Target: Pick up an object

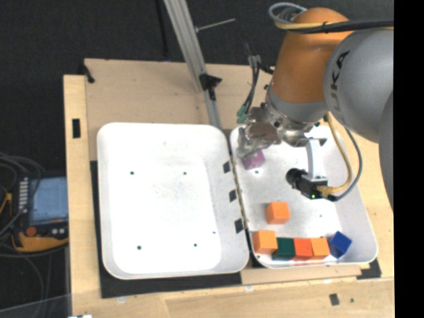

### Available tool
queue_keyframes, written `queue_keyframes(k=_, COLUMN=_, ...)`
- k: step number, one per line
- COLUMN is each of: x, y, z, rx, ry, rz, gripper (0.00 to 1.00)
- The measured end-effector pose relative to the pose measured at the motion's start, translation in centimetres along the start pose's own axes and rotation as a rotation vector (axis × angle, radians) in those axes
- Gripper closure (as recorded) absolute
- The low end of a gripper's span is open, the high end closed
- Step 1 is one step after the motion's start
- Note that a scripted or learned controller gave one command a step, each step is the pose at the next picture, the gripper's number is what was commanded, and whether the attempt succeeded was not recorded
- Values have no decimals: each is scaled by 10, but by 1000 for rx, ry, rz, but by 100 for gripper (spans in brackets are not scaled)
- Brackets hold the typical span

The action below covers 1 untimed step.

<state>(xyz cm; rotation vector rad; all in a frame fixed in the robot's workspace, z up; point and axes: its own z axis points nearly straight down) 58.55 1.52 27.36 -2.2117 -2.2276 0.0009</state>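
Arm (331, 52) reaches from right, wrist down over right bin's (354, 207) upper-left corner; gripper (252, 152) clamped on purple block (254, 159); block's top hidden by fingers, contact with floor unclear.

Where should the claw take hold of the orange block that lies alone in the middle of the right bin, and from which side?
Grip the lone orange block across two opposite flat sides, coming straight down from above. It stands apart from the row of blocks along the right bin's near wall, with free floor around it, so the fingers probably fit on either pair of sides.
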Motion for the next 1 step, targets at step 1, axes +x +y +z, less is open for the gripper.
queue_keyframes(k=1, x=57, y=-12, z=21, rx=1, ry=-1, rz=0, gripper=100)
